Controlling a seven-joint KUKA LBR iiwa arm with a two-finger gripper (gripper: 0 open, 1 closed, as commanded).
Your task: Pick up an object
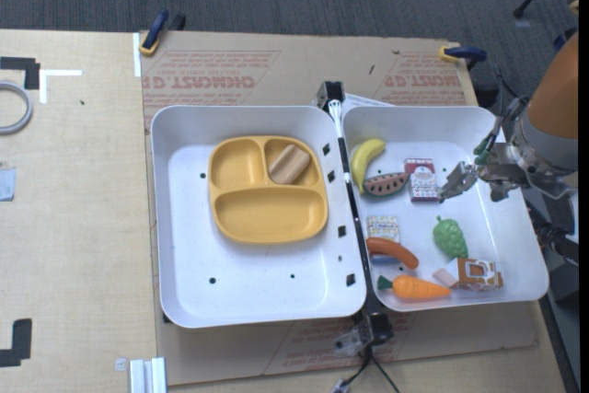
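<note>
The left bin holds a yellow divided plate with a tan bread piece in its upper-right compartment. In the right bin, the banana curves roughly top to bottom, the carrot lies left-right (tip to the right), and a sausage slants. The gripper hovers beside the red carton; I cannot tell how its jaws stand.

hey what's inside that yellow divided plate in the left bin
The yellow divided plate holds one thing: a tan bread-like piece in its upper right compartment. The other two compartments show bare yellow. Whatever lies under the piece, and the bin floor beneath the plate, is covered.
</note>
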